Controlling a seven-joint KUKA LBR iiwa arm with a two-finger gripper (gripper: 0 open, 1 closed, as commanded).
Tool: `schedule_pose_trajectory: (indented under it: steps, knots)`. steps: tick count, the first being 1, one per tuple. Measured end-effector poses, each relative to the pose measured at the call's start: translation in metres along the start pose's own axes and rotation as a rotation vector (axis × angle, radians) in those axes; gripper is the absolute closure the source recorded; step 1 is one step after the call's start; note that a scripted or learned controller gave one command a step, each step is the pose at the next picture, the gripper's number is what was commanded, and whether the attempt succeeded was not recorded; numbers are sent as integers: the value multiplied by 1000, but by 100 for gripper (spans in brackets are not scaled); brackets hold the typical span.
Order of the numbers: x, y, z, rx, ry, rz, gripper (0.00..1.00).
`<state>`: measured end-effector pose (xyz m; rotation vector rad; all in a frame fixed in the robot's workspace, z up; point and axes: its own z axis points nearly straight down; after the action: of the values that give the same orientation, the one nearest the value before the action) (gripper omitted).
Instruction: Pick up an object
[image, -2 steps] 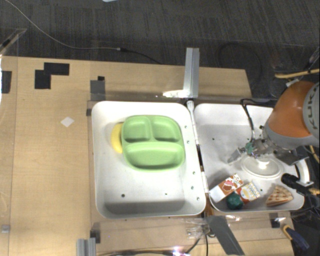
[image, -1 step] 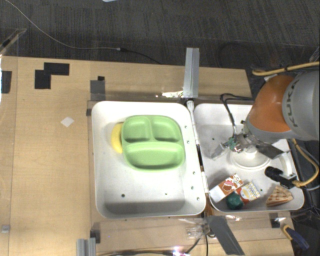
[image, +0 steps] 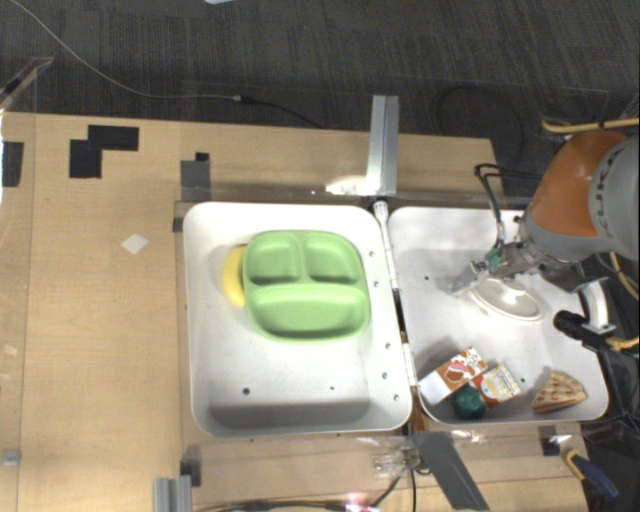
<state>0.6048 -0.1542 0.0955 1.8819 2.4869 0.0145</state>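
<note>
Candidate objects: a small red-and-white printed carton (image: 461, 372), a yellow-and-white packet (image: 501, 382) and a dark green round thing (image: 468, 402) lie bunched together, touching, at the near edge of the right white bin (image: 430, 300); a tan wedge-shaped piece (image: 557, 393) lies apart from them in that bin's near right corner.
Clear piece: a shallow clear oval dish (image: 508, 299) rests mid-bin, just below the tool.
Tool: the tool (image: 497, 262) sits low over the upper middle of the right bin, above the far rim of the clear dish; nothing shows between its tips, and how far it stands open cannot be told at this size.
Arm: the grey arm with the orange band (image: 565, 195) leans in over the bin's right edge.
Open room, right bin: the left half and far left corner are bare white floor; the near edge is crowded.
Left bin: a green three-compartment plastic tray (image: 303, 283) lies in the far half of the left white bin (image: 280, 385), covering most of a yellow banana-like piece (image: 232, 277) on its left side; the near half is bare.
Divide: the two bins meet rim to rim along the middle.
Desk: the wooden desk (image: 90, 330) spreads wide to the left of the bins.
</note>
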Motion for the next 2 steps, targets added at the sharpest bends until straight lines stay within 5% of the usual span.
schedule_pose_trajectory:
  steps: [1, 2]
  knots:
    - [15, -10, -1, -4, -4, -30, 0]
    - [60, -11, -1, -4, -1, -45, 0]
